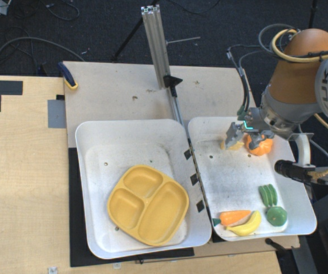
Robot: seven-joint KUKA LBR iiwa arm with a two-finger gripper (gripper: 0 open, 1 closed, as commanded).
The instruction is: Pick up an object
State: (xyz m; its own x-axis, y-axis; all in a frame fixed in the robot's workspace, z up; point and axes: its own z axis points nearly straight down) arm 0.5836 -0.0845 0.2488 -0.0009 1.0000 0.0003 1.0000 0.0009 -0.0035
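The claw [245,137] hangs over a small orange toy fruit [260,146] near the far edge of the right bin [209,170], its state impossible to tell; the fruit looks light, rigid and smooth, likely slippery, best pinched across its rounded middle.

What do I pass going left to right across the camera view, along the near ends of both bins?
Yellow divided plate → orange carrot → yellow banana → round green fruit.
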